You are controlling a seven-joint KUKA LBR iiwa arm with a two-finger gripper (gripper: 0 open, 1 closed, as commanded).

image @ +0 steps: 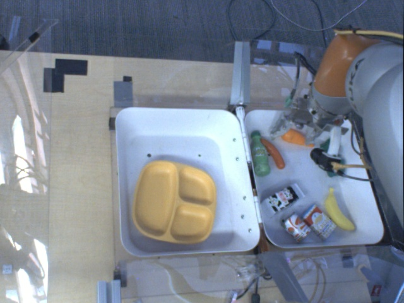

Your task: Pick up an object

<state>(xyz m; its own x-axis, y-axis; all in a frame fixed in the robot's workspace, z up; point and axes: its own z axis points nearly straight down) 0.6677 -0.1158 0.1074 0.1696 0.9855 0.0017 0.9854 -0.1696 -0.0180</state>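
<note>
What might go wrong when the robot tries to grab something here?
1. The gripper sits right over a small orange piece that looks rounded, so it might slip away.
2. The red pepper and green bottle lie close by, so they could get bumped.
3. This spot is near the back wall of the right bin, so the arm might scrape it.

glossy yellow plastic tray (175, 201); matt white bins (189, 125).
</note>
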